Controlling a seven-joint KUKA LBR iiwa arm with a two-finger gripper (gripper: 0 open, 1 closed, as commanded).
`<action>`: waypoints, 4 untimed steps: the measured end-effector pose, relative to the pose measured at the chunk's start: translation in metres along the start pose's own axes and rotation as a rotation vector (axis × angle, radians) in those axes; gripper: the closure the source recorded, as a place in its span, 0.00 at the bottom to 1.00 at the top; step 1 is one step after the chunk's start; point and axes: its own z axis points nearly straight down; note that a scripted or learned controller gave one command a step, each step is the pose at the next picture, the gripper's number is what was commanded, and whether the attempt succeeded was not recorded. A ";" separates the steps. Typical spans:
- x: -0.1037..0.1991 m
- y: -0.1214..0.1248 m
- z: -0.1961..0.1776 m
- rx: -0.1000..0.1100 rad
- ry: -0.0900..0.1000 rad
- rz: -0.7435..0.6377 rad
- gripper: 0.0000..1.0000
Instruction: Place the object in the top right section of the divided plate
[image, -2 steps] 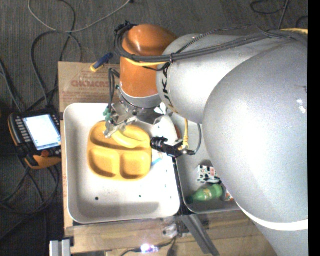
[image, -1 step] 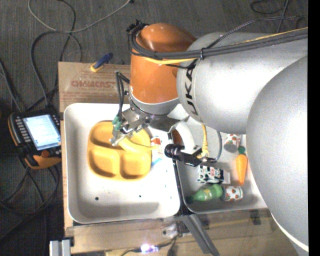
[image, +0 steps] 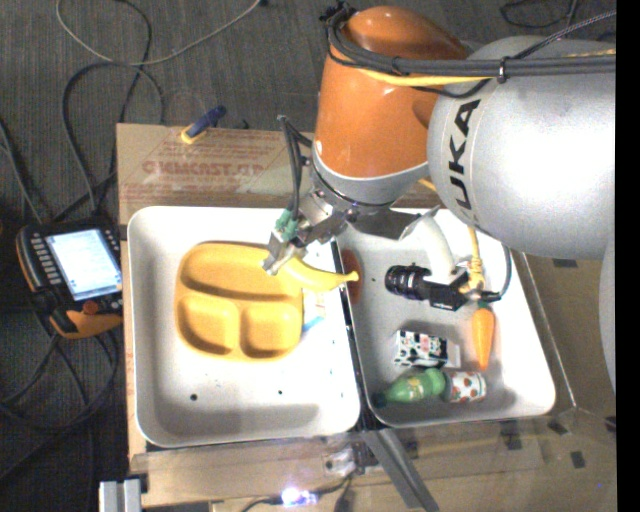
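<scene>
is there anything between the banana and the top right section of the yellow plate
Nothing visible. The banana sits at the gripper, right at the divided plate's top right edge, with no object between them.

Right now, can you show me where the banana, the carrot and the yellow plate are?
banana (image: 322, 279): camera view, middle of its yellow body by the plate's right edge.
carrot (image: 483, 338): camera view, middle of its orange body in the right bin.
yellow divided plate (image: 200, 268): camera view, its left rim.
</scene>
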 end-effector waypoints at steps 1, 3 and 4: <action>0.060 0.000 0.111 0.003 0.004 -0.132 1.00; -0.037 0.050 0.210 0.028 0.045 -0.448 1.00; -0.038 0.056 0.213 -0.006 0.021 -0.955 1.00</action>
